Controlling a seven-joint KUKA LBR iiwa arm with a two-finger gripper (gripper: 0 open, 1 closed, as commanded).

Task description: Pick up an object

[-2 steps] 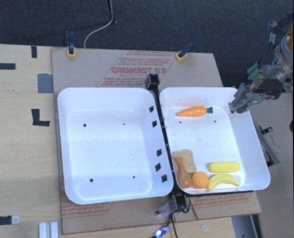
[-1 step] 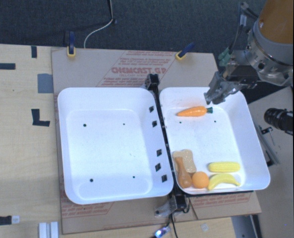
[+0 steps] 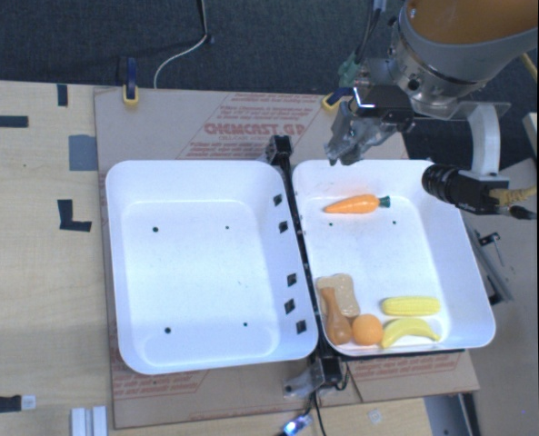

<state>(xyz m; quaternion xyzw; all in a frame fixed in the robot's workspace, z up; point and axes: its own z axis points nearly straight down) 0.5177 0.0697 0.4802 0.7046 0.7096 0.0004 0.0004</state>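
Note:
An orange carrot [image 3: 353,205] with a green top lies near the back of the right bin [image 3: 451,262]. At that bin's front sit a tan bread slice [image 3: 339,292], a brown drumstick-like piece [image 3: 334,319], an orange ball [image 3: 367,331], a yellow corn cob [image 3: 410,306] and a yellow banana [image 3: 409,332]. My gripper [image 3: 346,149] hangs above the right bin's back left corner, a little behind the carrot and apart from it. Nothing is visible between its fingers.
The left bin [image 3: 196,262] stands beside the right one, with a black clip strip [image 3: 289,243] along the shared wall. Both bins rest on a cardboard sheet [image 3: 242,125] on the wooden bench. The arm's grey and orange body [image 3: 469,25] fills the upper right.

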